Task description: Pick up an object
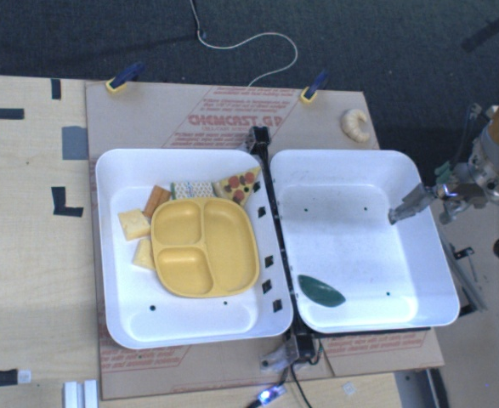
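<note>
Camera view, looking down on the bench [28, 228] with a cardboard sheet [232, 117] under two white bins. Left bin [113, 253]: a yellow divided plate [205, 246] lies over several smaller items, among them pale and tan blocks [135, 224] at its left edge and a patterned piece [240, 182] at its upper right. Right bin [402, 304]: one small dark green object [321, 291] rests near the front wall, apart from everything else. Gripper [409, 207] hangs over the right bin's far right rim, well apart from the green object; whether its fingers are spread or pressed together cannot be told, and nothing is seen held. Judged stage: approach, with no grasp begun. The next move calls for travel leftward and toward the front wall, then a descent over the chosen item. Red printing on the cardboard is too blurred to read with confidence.
</note>
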`<action>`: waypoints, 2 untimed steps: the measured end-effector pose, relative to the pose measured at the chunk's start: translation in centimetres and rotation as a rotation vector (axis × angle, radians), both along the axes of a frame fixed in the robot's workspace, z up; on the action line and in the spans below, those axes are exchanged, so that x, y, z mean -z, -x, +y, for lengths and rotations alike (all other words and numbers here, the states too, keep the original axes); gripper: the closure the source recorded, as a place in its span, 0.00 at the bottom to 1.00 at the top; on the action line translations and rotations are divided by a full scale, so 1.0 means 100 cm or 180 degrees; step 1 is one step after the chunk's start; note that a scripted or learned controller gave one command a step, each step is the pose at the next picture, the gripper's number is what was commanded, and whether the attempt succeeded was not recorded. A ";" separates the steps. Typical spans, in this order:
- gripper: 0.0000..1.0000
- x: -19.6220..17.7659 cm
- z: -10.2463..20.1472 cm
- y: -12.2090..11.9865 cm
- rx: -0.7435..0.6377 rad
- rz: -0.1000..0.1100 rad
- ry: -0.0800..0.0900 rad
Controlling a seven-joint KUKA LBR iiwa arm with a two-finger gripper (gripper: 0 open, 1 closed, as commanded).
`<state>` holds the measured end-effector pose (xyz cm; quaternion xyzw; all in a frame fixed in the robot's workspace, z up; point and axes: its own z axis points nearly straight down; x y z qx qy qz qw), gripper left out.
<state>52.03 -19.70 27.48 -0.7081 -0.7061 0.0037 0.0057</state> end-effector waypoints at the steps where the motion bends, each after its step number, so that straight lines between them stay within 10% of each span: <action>1: 0.00 -0.006 0.000 -0.002 -0.0011 -0.0038 0.0010; 2: 0.00 0.037 0.005 -0.002 -0.0014 -0.0027 0.0008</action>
